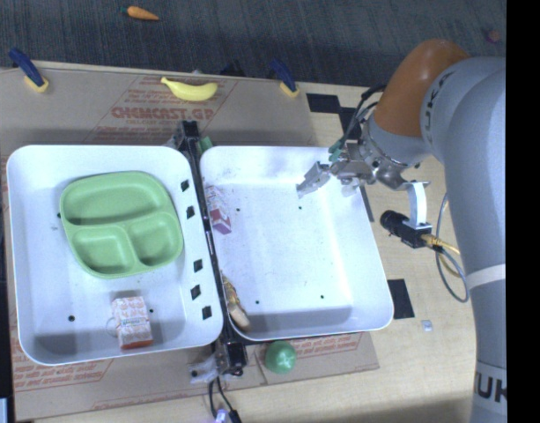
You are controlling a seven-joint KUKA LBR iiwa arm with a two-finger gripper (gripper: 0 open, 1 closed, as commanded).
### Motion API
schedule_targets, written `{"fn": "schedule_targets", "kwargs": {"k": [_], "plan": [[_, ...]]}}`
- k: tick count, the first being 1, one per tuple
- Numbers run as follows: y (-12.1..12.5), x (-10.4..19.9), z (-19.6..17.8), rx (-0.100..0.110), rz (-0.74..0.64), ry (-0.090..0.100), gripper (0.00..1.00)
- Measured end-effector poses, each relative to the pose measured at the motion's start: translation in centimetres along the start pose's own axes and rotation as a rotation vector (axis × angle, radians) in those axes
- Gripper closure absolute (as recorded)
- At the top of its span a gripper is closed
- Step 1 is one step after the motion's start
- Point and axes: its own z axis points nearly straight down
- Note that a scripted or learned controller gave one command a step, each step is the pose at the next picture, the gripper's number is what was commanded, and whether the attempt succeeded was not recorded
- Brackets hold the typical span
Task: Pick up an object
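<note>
A: What's in the left bin (23, 236)?

B: A green divided tray (120, 223) in its middle, and a small red-and-white carton (131, 320) at the near edge.

A: And beyond that bin?

B: A banana (190, 87) on the cardboard at the far side.

A: The right bin (296, 263)?

B: A small red-and-white packet (217, 208) against its left wall, and a tan object (233, 307) at the near-left corner. A green ball (280, 356) sits on the cardboard just outside the near rim.

A: The gripper (315, 180)?

B: Over the far-right part of the right bin, on the grey arm (454, 148). Nothing visible is held in it; I cannot tell how far apart it stands.
</note>
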Motion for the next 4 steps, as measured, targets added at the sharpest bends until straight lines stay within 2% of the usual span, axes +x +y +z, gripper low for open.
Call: {"fn": "schedule_targets", "kwargs": {"k": [1,2,3,4], "plan": [[-3.6,0.0,7.5,0.004,-0.001,0.000,0.00],[-2.9,0.0,0.3,0.000,0.000,-0.001,0.00],[1.6,0.0,0.1,0.001,0.000,0.001,0.00],[0.0,0.1,7.5,0.004,-0.001,0.000,0.00]]}}
